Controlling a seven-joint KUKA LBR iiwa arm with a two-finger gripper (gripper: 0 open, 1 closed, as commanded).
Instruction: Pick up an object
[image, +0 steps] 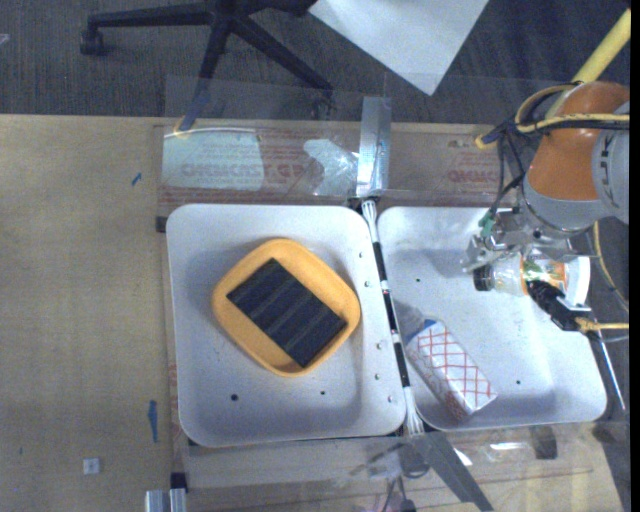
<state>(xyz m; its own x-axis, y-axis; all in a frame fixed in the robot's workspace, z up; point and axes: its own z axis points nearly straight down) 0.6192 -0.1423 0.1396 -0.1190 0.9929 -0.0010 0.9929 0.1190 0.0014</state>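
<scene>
Reaching in from the right, the grey arm with its orange band (575, 140) holds the gripper (500, 268) low over the upper right part of the right bin (440, 235). From this slanted angle the claw is a tangle of metal, cable and small coloured parts, and whether it is wide, narrow or closed on something cannot be told. Yellow and black cables (545, 105) loop around the wrist. Below and to the left of the claw, well apart from it, a box with a red-and-white check pattern (452, 368) lies slantwise on the floor of the same bin, close to the wall shared with the other bin. Across that wall, in the left bin (200, 400), an orange-yellow dish-shaped object with a dark ribbed panel on top (286, 315) sits near the middle, turned at an angle. Both bins rest on a wooden bench (80, 300), with clear plastic wrapping (330, 165) lying just behind them.
</scene>
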